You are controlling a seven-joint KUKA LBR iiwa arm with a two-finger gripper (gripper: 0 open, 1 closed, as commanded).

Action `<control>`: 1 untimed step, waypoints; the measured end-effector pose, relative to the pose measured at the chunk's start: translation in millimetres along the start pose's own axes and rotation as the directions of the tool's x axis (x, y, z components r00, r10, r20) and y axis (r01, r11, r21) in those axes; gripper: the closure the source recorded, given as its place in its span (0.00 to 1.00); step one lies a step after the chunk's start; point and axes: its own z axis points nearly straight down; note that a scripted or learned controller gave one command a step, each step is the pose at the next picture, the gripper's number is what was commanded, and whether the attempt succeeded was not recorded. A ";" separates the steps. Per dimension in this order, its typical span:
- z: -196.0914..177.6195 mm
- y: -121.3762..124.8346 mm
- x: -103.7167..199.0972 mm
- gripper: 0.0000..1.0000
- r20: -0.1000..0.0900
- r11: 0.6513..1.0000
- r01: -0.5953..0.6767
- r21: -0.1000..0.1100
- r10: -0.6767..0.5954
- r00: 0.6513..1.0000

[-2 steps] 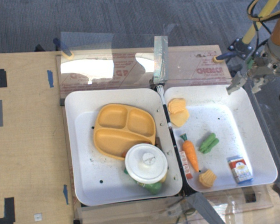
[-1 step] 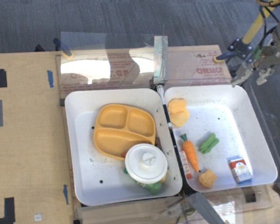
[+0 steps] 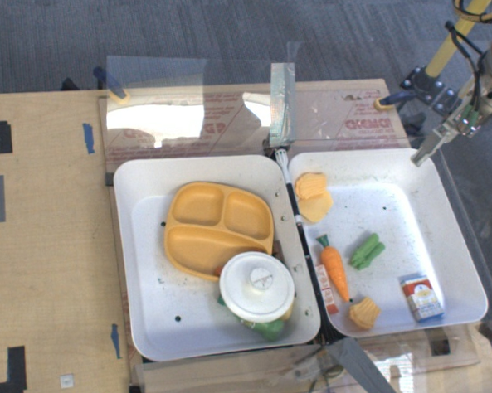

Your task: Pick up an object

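Claw point(image 3: 424, 153) state unclear, above the smooth white bin point(image 3: 446, 212) holding a tapered carrot point(image 3: 334, 267).

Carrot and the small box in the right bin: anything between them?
Camera view: the green toy lies partly between the carrot and the small box, toward the upper side. The rest of that stretch is bare bin floor.

left bin point(image 3: 141, 239) holds an orange divided tray point(image 3: 217, 226), a white lidded cup point(image 3: 257, 285) at its five o'clock; right bin point(image 3: 430, 213) holds a carrot point(image 3: 334, 269) and green piece point(image 3: 366, 251).
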 end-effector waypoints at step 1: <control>25.4 -36.6 22.0 0.00 -0.001 0.871 0.491 -0.001 -0.491 0.871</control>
